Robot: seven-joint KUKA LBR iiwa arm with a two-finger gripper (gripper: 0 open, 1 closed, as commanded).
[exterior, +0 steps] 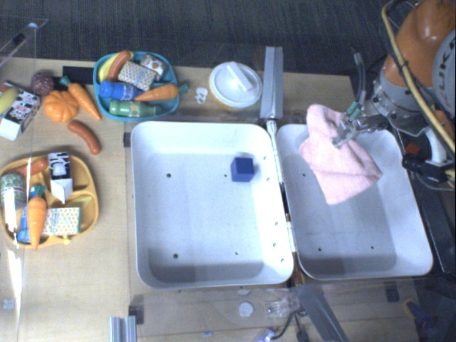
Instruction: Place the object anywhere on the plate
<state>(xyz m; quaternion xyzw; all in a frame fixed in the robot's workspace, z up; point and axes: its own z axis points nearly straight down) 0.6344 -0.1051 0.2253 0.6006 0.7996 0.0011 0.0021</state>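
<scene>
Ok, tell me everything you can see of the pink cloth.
The pink cloth is a soft, pale pink towel-like fabric, crumpled and folded over itself. It lies in the upper part of the right white bin, one corner raised toward the bin's top edge. The hand is at its upper right edge, touching the fabric.

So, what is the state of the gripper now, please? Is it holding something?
Gripper: closed on the pink cloth, gripping its upper right edge above the right bin.
</scene>
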